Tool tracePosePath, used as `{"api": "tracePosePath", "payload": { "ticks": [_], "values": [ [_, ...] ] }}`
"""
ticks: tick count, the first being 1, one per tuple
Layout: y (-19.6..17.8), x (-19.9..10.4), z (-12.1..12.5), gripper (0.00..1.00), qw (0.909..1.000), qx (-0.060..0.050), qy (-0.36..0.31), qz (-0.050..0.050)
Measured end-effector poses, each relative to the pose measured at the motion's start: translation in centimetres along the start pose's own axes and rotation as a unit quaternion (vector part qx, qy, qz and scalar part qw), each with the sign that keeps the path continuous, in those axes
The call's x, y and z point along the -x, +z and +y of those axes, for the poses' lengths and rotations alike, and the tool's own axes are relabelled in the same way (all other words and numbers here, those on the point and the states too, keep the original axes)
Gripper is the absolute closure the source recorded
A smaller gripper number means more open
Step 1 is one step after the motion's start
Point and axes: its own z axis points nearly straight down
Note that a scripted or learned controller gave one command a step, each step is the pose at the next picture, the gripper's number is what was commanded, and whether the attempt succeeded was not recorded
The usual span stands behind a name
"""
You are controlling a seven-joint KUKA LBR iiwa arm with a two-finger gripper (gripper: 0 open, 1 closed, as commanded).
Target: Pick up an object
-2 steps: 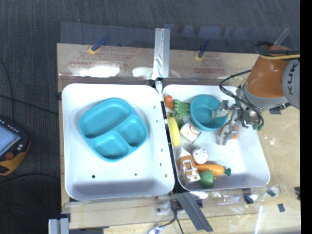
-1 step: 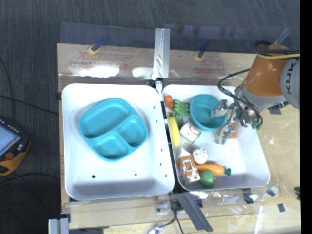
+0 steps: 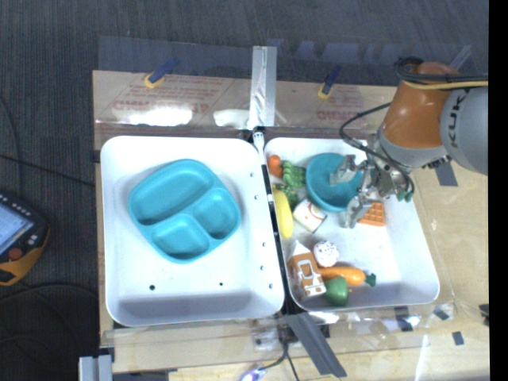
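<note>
My gripper [image 3: 350,197] hangs over the right bin [image 3: 413,252], its fingers spread open beside a teal bowl [image 3: 325,182] and an orange waffle-like piece [image 3: 373,213]. Nothing sits between the fingers. Left of the bowl lie a small carrot [image 3: 275,165], green leafy toy food [image 3: 292,176], a yellow banana [image 3: 282,213] and a white box [image 3: 309,215]. Nearer the front lie a white round toy [image 3: 325,253], an orange-white carton [image 3: 304,275], a carrot [image 3: 344,275] and a green pepper [image 3: 337,291].
The left bin [image 3: 119,284] holds a blue divided plate [image 3: 185,209]. A metal post [image 3: 263,86] stands behind the wall between the bins. The arm's orange band [image 3: 417,109] rises at the right bin's back right corner. A handheld controller [image 3: 16,240] lies far left.
</note>
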Motion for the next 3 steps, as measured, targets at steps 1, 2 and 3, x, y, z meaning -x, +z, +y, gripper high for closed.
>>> {"api": "tracePosePath", "payload": {
  "ticks": [1,2,3],
  "values": [
    [0.1,0.4,0.0,0.00,0.9998,0.000,-0.021,0.004],
    [0.0,0.0,-1.1,0.00,0.9995,0.002,-0.031,-0.003],
    [0.0,-2.1,-4.3,0.00,0.9956,0.001,-0.093,-0.002]
  ]
}}
